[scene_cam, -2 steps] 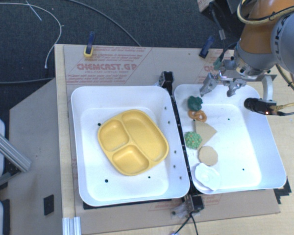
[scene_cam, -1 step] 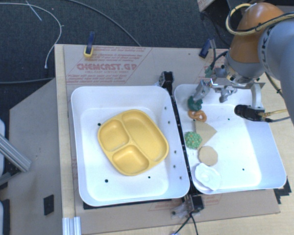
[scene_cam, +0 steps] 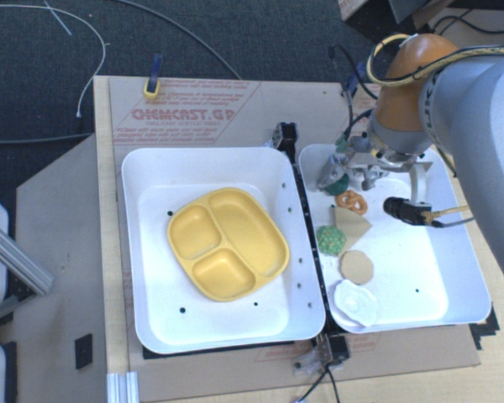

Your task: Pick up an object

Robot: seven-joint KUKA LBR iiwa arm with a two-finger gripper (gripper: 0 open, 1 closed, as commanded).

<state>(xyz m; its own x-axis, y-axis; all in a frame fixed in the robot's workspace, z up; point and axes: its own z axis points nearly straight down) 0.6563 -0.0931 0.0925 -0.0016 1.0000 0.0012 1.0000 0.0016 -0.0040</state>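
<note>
My gripper (scene_cam: 350, 175) hangs over the far left part of the right bin (scene_cam: 420, 267), below the orange band on the arm. Just in front of it lies a small orange pretzel-shaped piece (scene_cam: 350, 201), very close to the gripper tip. A tan wedge (scene_cam: 351, 223) lies beside the pretzel piece. Nearer the front, along the bin's left side, come a green round piece (scene_cam: 331, 240), a tan round cookie (scene_cam: 356, 267) and a white cup-like piece (scene_cam: 354, 304). I see nothing held in the gripper.
The left bin (scene_cam: 151, 183) holds a yellow divided tray (scene_cam: 227, 242) in its middle. A black clamp (scene_cam: 285, 135) sits at the far end of the wall between the two bins. A cardboard sheet (scene_cam: 193, 112) lies under both bins.
</note>
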